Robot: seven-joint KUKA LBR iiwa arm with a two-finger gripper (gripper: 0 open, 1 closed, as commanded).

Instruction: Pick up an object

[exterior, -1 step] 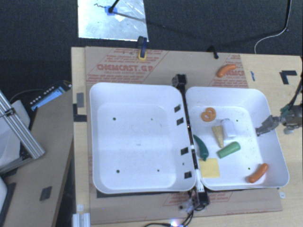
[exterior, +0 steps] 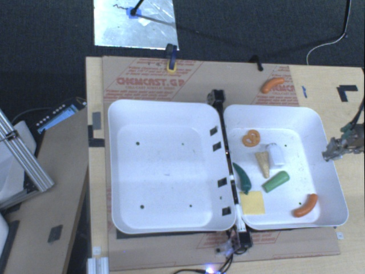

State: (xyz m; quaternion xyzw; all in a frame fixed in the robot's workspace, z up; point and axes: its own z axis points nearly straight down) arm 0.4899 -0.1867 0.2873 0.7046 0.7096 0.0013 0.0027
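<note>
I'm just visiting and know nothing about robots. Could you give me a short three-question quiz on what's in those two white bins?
1. True or false: the toys all lie in the right bin.
2. Which toy lies nearest the orange sausage? A. pretzel B. green cylinder C. cone
3. What colour is the flat square by the divider?

Key: 1 true; 2 B; 3 yellow.

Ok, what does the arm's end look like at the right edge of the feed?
A small part of it shows: the gripper is a grey metallic block with dull, lumpy outlines, blurred at this size. A thin dark cable curves up from behind it. No markings are legible.
</note>
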